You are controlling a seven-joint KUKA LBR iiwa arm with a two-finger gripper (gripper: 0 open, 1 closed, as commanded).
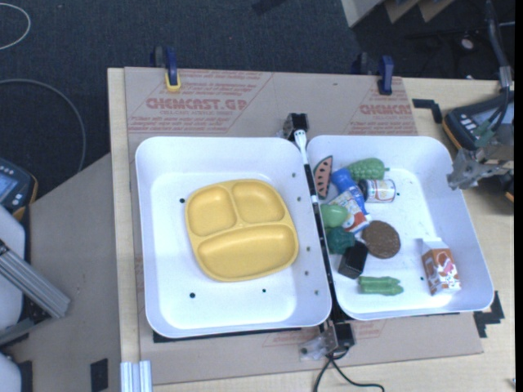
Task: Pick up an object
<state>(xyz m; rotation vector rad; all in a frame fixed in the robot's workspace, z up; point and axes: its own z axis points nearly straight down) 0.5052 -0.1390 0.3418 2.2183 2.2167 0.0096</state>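
Jaws (pixel 464 172): at right bin's (pixel 458 296) far right rim, grip state unclear.
Left bin (pixel 155 243): yellow divided plate (pixel 241 229).
Right bin: toys clustered left, carton (pixel 440 269) right.

Red print reading "CHEMCAST G P" stands on the brown paper-covered board (pixel 204 96) at upper centre. It repeats, partly legible, near the upper right.

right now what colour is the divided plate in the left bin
Yellow. The divided plate shows best in the camera view.
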